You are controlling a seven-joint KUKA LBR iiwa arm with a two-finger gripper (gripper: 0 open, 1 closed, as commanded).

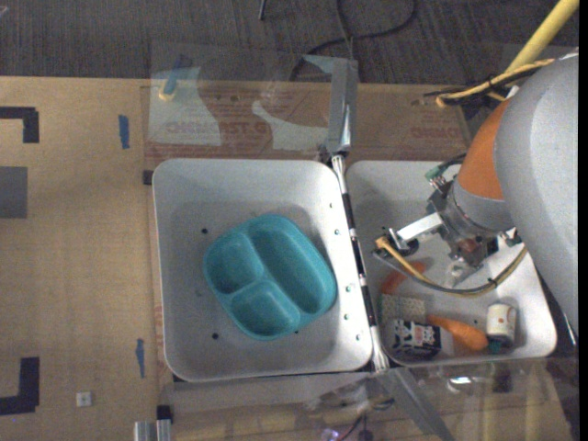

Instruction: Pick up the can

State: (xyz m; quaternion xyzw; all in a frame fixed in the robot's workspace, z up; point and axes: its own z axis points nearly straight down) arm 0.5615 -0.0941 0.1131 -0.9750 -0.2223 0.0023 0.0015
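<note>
Camera view, left to right: a teal tray (269, 286) lies in the left bin (184, 191); the right bin (386, 184) holds a carrot (457, 333) and, at lower right, the can (501, 323), seemingly on its side. The gripper (459, 246) hangs above and left of it; whether it is open I cannot tell. The can sits near the bin's corner, so room is tight.
</note>
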